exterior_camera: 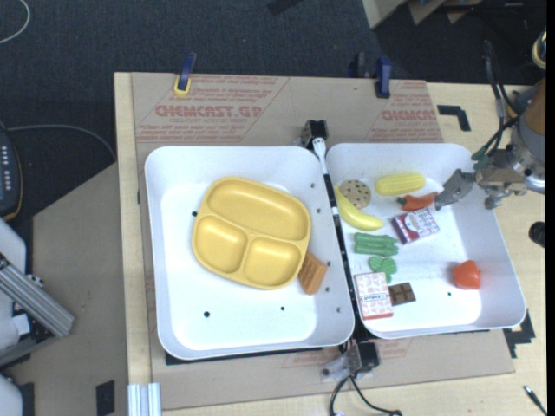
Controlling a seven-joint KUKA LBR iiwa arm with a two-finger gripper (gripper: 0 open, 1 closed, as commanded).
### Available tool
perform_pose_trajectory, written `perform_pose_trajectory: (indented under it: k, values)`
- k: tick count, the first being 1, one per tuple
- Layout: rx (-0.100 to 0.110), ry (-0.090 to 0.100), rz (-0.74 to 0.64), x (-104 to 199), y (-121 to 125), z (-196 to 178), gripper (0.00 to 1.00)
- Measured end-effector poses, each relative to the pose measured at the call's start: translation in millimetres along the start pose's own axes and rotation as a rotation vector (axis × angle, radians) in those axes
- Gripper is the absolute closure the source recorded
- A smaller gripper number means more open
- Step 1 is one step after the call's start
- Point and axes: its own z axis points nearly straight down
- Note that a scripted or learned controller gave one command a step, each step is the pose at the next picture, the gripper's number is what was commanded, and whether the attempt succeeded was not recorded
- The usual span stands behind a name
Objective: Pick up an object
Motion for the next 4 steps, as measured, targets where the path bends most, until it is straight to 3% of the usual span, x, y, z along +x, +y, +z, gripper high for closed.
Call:
perform_pose_trajectory:
  k: [1,3,4]
  values:
    - [-0.011,-0.003,-0.003,0,3,-6,0.00]
    - [-0.005,0.000,-0.003,1,6,85,0.00]
    - [-0.012,0.002,-0.002,2,9,134,0.00]
